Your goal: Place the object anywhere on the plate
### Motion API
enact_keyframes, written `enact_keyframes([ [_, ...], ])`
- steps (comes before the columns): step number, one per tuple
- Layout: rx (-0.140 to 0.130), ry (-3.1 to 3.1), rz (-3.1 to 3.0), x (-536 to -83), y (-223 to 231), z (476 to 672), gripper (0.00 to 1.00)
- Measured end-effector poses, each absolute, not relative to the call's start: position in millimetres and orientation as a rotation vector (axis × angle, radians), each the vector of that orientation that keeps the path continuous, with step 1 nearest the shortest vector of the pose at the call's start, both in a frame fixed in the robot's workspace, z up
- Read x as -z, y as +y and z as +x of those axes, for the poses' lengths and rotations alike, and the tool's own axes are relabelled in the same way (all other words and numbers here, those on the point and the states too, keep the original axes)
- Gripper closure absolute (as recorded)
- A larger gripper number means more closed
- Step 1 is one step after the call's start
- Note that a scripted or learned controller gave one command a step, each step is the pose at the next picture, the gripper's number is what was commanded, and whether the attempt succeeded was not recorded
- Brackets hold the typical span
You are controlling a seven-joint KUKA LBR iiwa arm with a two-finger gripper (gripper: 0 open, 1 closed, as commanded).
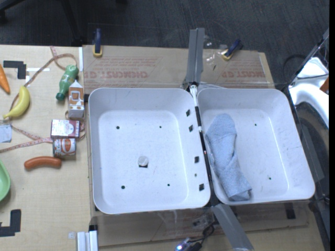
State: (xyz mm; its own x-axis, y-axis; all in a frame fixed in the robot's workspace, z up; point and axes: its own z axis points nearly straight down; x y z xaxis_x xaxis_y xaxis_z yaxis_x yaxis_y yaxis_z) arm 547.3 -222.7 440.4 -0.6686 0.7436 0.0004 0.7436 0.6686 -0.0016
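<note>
Two shallow white bins are seen side by side on the bench, joined along a central seam. The left bin [104,114] holds one small pale round object [143,162], lying low and a little left of the middle of its floor, well apart from every wall; it looks whitish-grey and disc-like, too small for more detail. The right bin [277,135] holds a light blue-grey cloth [226,157], crumpled lengthwise along the bin's left wall and reaching toward its near left corner.

Behind the bins a sheet of brown cardboard [136,67] is laid flat, printed in red lettering that appears reversed and cannot be read with certainty. Two clamps with yellow and blue parts are fixed at its far edge.

On the wooden surface left of the bins, small items are gathered: a banana [18,103], a green bottle [67,80], a small carton [76,101], a printed box [65,128], a can [65,147] and a sausage-shaped item [43,163]. Their labels are too small to be read.

A white and grey part of the arm [311,82] is visible at the right edge; the state of the gripper cannot be told.
</note>
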Motion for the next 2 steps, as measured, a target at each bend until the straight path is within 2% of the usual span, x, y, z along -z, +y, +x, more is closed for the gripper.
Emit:
enact_keyframes([
  [1, -0.002, -2.839, -1.347, -441, -223, 552.5, 1.00],
  [2, -0.003, -2.833, -1.361, -440, -223, 569.0, 1.00],
])
